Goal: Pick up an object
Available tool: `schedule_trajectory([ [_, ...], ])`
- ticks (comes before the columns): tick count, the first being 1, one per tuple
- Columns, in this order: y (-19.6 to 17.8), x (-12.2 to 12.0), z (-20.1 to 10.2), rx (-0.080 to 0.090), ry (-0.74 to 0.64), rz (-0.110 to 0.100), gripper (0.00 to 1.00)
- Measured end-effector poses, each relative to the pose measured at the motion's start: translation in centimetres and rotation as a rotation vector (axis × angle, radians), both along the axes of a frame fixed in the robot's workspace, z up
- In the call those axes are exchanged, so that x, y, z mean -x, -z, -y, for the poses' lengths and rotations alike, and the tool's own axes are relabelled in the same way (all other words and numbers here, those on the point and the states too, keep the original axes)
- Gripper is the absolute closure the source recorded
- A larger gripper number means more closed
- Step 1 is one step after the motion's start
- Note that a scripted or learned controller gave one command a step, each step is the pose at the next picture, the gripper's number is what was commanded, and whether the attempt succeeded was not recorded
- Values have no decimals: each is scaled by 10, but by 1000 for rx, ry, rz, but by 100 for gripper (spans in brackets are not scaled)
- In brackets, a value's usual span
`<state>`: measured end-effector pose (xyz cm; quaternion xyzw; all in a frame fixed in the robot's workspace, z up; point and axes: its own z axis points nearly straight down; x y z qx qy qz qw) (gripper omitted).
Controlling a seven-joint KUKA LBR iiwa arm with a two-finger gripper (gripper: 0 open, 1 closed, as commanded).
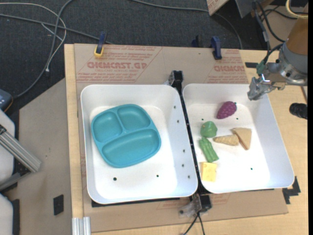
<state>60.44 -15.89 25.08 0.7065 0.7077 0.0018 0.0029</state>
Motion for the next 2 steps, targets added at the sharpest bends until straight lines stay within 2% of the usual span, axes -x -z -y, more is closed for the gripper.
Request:
schedule_trajectory([
  [2,-1,22,-116,-6,-5,-9,100],
])
